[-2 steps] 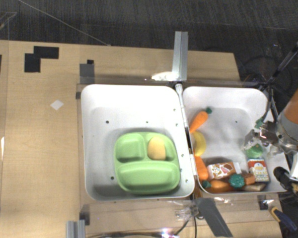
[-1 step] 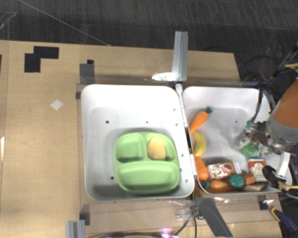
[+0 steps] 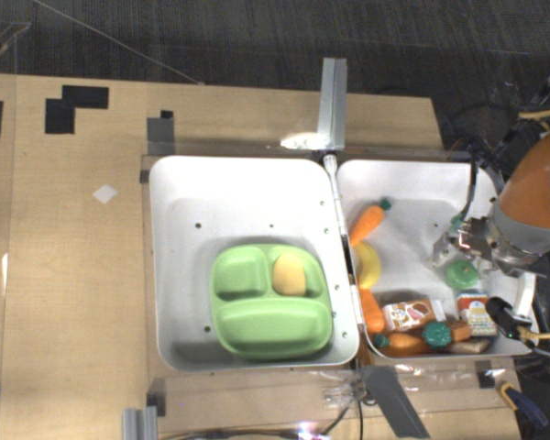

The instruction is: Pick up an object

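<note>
Low in the right bin [image 3: 412, 186], my tool [image 3: 454, 246] hangs just above a green round piece [image 3: 460, 274]; I cannot tell its grip state. That piece lies directly beneath, toward the near wall; carrot [image 3: 368, 222] and banana [image 3: 369, 266] lie farther left

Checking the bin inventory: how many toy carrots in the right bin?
2. One carrot leans on the divider near the bin's middle; another carrot lies along the divider lower down. More may hide in the clutter at the near edge.

Green tray [image 3: 257, 324], yellow lemon [image 3: 290, 274], orange carrot [image 3: 368, 223]
</note>
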You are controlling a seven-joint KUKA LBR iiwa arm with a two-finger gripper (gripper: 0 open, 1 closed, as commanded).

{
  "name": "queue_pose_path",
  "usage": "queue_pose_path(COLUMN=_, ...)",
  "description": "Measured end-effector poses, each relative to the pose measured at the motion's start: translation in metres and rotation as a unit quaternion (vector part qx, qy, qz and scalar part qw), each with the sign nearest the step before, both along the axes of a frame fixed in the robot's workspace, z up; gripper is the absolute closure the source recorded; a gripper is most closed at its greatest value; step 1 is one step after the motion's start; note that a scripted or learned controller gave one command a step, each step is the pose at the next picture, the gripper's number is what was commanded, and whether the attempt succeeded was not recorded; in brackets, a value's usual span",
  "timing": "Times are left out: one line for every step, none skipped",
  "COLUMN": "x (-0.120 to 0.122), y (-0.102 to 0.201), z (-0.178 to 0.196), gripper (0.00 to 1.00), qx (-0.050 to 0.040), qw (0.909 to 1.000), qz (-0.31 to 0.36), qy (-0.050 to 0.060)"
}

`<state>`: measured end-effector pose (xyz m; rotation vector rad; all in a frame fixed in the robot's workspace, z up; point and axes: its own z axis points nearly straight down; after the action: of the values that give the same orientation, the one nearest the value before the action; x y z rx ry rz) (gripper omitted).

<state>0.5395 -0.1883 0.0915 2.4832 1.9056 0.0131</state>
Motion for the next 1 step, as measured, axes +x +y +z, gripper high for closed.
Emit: queue_pose_path(x=0.0002, y=0.0001, z=0.0, gripper=0.0, qx=-0.0001, qw=1.0, qz=0.0, qy=0.0)
